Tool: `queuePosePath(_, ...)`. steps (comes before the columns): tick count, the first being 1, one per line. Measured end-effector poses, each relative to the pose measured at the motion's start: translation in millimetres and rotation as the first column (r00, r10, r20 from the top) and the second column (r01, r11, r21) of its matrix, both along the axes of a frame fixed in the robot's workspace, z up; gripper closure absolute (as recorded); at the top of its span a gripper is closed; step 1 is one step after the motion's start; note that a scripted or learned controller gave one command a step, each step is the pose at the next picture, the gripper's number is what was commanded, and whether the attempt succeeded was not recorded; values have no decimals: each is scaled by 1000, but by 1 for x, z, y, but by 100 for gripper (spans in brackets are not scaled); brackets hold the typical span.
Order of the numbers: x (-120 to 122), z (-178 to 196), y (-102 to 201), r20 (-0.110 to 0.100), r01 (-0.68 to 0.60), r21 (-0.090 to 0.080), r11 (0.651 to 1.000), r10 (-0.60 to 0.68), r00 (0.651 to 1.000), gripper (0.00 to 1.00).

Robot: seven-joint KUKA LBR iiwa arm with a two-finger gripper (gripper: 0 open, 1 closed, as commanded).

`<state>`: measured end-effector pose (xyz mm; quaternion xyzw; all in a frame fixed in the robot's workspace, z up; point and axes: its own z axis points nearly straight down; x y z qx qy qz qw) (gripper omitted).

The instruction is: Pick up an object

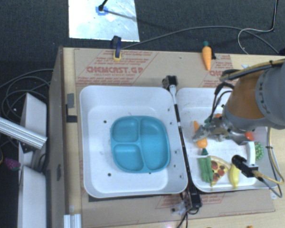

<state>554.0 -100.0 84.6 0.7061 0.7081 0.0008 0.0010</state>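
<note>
Dark carpet surrounds a tabletop (pixel 133 65) faced with a printed brown sheet, on which two shallow white bins sit side by side so that objects can be drawn from one and dropped in the other. Left bin (pixel 97 103): it holds a blue divided plate (pixel 140 144), lying flat near the middle, well apart from my working zone. Right bin (pixel 194 101): it holds the toy food, clustered toward the near edge where loose things tend to settle.

My arm (pixel 268 99) reaches in from the right, its orange band (pixel 244 99) above the wrist, and my jaws (pixel 210 131) hang low over the right bin's left half. Whether they are parted or closed I cannot tell; the wrist body hides the tips from this angle.

Candidate objects: a small orange piece (pixel 202 143) lies just beside my jaws, on the near side, and another orange piece (pixel 195 126) sits close on the far side. Further toward the near rim lie a green vegetable (pixel 205 168), a pizza slice (pixel 219 168) touching it, and a yellow banana (pixel 233 175). A cluster of green peas (pixel 259 151) rests by the right wall.

A toy carrot (pixel 207 56) lies outside both bins on the tabletop, out of play. Judged from my low position, the small orange piece is the likeliest target; nothing appears lifted yet.
</note>
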Motion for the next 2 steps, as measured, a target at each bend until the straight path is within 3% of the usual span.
queuePosePath(1, 0, 10, 0, 1, -2, 0, 1000, 2, 1000, 100)
queuePosePath(2, 20, 113, 75, 2, -2, 1, 1000, 2, 1000, 100)
